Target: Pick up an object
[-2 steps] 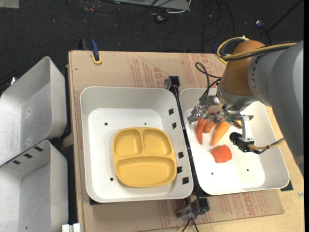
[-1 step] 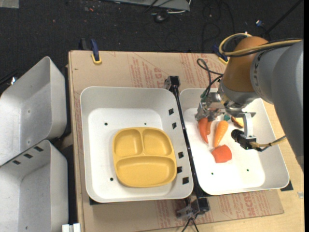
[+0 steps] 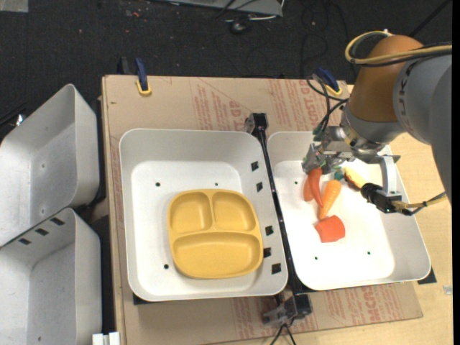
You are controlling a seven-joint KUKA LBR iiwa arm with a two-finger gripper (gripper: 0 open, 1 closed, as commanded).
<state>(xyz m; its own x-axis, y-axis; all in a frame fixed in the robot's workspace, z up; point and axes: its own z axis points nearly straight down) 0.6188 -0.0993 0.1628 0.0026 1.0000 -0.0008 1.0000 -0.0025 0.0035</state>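
Observation:
In the right bin (image 3: 374,257) lie a slim red piece (image 3: 311,187) and an orange carrot (image 3: 330,197) side by side, touching. A red-orange chunk (image 3: 330,229) sits just below them. A small yellow piece (image 3: 354,177) peeks out to the right of the carrot. My gripper (image 3: 327,164) hangs low over the top ends of the red piece and the carrot, and its body hides where it meets them. Nothing is visibly lifted.
The left bin (image 3: 144,157) holds a yellow divided plate (image 3: 214,233). A black divider (image 3: 269,185) runs between the bins. A black cable end (image 3: 377,196) hangs from the wrist over the right bin. Two more white bins (image 3: 43,192) stand off the bench at left.

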